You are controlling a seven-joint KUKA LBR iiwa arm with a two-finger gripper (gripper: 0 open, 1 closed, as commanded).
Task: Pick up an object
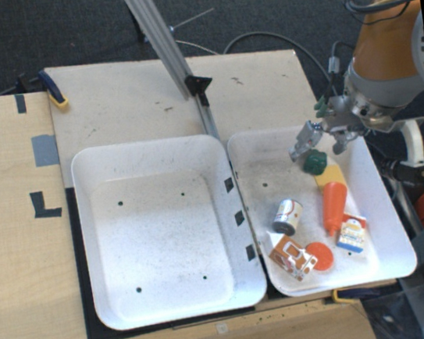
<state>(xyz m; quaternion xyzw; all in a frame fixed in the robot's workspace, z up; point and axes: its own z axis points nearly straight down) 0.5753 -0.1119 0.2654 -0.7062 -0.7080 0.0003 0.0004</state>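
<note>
The right bin holds several small objects. An orange carrot-shaped toy with a yellowish neck and a dark green top lies along the bin's right side. To its left are a small silver can, an orange-and-white box, a round orange piece and a little white carton with blue print. My gripper hovers at the bin's far right corner, just above the green top. Its fingers stand open with nothing between them.
The left bin sits beside the right one, their rims touching. A slanted metal pole rises from the bench behind the bins. Cables trail near the arm at the upper right. A yellow-handled clamp lies at the bench's far left corner.
</note>
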